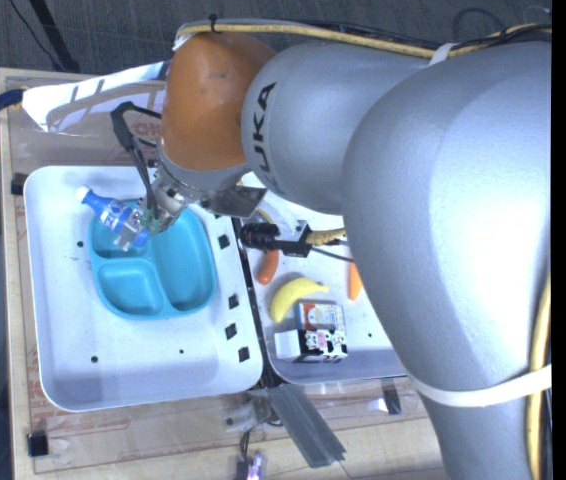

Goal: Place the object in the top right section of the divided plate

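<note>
Wooden tabletop carries two white bins side by side. One blue divided plate lies in the left bin; one clear bottle, blue-capped, rests on the plate's upper-left rim, long axis pointing up-left. Just right of it sits the end effector; its spread I cannot tell. Right of the plate: one banana, one carton.

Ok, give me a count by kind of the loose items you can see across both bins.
Divided plate: 1
Clear bottle with blue cap: 1
Banana: 1
Small printed carton: 1
Orange pieces, partly hidden by the arm: 2
Total: 6
</note>
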{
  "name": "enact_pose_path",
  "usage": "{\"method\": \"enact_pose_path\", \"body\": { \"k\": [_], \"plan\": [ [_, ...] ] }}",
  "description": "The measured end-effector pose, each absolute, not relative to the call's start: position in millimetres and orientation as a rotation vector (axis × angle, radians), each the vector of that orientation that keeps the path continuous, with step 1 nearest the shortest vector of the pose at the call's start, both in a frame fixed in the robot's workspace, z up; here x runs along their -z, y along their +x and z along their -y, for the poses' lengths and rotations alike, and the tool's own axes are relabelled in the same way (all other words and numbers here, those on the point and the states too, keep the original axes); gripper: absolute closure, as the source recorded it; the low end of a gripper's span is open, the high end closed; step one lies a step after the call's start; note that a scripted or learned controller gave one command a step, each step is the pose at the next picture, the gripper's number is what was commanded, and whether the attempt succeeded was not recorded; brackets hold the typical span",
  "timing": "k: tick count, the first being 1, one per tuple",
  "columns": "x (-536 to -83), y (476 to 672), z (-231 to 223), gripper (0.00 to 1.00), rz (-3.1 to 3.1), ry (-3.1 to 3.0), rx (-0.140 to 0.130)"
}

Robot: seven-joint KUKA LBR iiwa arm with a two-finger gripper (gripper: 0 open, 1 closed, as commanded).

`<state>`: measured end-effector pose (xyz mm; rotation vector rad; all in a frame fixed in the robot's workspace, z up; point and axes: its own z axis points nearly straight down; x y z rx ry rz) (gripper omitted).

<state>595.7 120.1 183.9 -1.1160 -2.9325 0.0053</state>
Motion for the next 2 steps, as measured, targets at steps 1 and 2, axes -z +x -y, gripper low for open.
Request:
{"method": "enact_pose_path", "body": {
  "k": [1, 2],
  "plan": [
    [-184.1, 595.9, -119.6, 0.00, 2.933, -1.117, -0.005],
    [-355.7, 634.6, -123.3, 0.00, 2.852, -1.324, 0.001]
  ]
}}
